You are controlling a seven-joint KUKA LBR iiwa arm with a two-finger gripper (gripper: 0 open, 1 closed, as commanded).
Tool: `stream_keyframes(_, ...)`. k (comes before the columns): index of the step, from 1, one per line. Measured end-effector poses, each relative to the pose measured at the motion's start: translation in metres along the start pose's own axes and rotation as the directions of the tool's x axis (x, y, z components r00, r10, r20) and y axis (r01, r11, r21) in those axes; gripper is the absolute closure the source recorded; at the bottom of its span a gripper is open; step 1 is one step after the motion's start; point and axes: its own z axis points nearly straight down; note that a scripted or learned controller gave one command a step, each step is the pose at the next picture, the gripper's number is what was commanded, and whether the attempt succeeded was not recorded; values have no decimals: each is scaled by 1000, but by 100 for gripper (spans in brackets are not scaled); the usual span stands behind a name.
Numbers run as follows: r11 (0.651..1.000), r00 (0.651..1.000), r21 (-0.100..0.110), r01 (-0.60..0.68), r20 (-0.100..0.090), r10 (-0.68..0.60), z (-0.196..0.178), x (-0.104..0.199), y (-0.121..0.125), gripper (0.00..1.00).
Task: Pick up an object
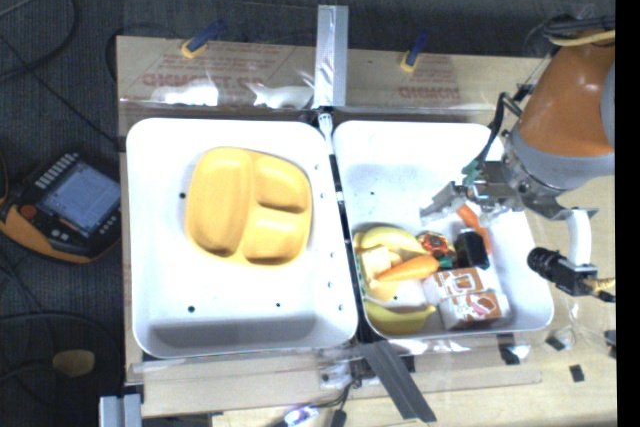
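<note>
A: Where is the arm (565, 115) sitting now?
B: It is reaching in over the right bin (400, 150); the pincer (470, 198) is hanging low near an orange carrot-like piece (470, 217); whether it is spread or pressed together, I cannot tell.
A: And the things to pick?
B: They are lying heaped in that bin's near corner; a banana (400, 318), a carrot (408, 267) and a small carton (468, 300) are touching; a yellow divided tray (248, 205) is resting in the left bin (160, 295) on the bench (480, 75).
</note>
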Motion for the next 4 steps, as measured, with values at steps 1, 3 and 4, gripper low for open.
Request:
stream_keyframes(1,1000,1000,-4,25,0,-25,130,-49,40,0)
stream_keyframes(3,976,976,-9,217,3,-217,135,-64,155,0)
stream_keyframes(4,996,996,-20,90,0,-90,133,-84,130,0)
